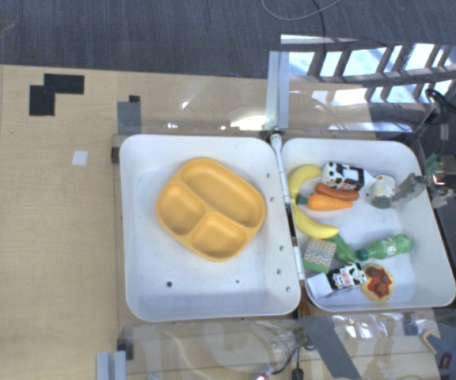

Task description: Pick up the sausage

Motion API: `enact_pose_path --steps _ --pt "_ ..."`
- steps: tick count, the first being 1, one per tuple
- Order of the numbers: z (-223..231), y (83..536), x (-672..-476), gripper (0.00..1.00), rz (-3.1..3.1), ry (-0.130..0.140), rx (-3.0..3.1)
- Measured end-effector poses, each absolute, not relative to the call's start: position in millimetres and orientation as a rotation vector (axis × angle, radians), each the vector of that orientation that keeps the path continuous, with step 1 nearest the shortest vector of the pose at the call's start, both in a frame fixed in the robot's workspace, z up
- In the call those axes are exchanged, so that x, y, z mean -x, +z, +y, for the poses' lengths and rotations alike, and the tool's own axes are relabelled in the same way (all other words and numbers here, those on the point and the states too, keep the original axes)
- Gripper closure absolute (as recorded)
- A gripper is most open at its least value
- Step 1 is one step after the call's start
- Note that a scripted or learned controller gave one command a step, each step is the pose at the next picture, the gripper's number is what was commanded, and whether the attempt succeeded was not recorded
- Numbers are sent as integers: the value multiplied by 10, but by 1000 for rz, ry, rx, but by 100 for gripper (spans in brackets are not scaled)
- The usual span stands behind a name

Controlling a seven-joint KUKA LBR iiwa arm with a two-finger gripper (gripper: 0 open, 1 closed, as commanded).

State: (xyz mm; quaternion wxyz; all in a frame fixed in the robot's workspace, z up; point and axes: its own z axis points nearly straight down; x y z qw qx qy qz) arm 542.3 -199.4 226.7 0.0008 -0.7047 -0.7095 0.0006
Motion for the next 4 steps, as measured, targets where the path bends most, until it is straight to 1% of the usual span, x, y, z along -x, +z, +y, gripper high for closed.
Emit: enact_pose_path --steps 1,2,3,4 --pt "-2052 4011 -6311 0 -2071 0 2368" --pt "-2034 4090 -6341 100 -2086 2 2357" --pt "-1905 1641 -6191 100 -2209 3 2229" --pt "-1858 3030 -6550 100 -2443 -6 1988"
